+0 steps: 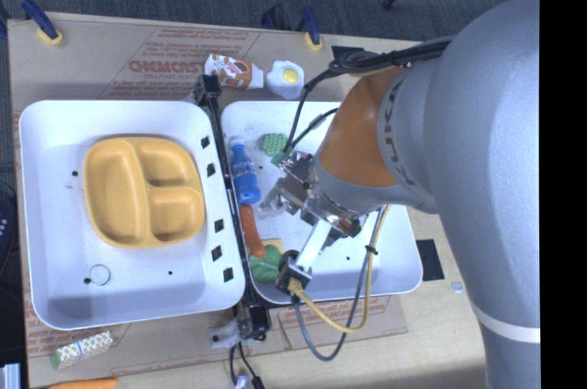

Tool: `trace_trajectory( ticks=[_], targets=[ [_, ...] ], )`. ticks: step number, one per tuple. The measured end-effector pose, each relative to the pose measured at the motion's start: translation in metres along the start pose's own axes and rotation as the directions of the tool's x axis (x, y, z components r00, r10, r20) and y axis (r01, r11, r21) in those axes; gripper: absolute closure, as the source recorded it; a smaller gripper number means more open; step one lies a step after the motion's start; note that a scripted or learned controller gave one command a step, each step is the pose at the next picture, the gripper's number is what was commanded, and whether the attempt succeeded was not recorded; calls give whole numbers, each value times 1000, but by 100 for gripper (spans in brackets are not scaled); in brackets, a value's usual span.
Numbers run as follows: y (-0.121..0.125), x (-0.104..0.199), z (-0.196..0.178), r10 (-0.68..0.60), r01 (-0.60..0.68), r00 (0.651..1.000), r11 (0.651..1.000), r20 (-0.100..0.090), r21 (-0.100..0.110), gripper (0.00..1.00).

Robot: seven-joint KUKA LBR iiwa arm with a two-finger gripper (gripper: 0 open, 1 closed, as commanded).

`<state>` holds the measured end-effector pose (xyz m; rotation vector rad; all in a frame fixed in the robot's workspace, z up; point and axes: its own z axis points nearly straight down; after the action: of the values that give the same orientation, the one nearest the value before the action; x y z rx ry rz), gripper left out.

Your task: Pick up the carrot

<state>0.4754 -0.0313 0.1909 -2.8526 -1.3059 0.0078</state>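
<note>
The carrot (249, 231) is a small orange stick lying along the left wall of the right bin (399, 272), with its green leafy top (266, 264) toward the front. My gripper (279, 193) hangs low over the middle of that bin, just right of the carrot and apart from it. The grey arm with its orange band covers most of the bin's right half. Nothing shows between the gripper and the carrot.
A blue bottle (244, 174) lies just behind the carrot, and a green object (272, 143) sits further back. The left bin (46, 222) holds a yellow divided plate (142, 190). A small carton (229, 71) and a white-and-yellow object (286, 77) rest behind the bins.
</note>
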Motion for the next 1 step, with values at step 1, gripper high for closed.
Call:
trace_trajectory(
  ticks=[1],
  targets=[
    [0, 0, 0, 0, 0, 1000, 1000, 0, 0, 0]
  ],
)
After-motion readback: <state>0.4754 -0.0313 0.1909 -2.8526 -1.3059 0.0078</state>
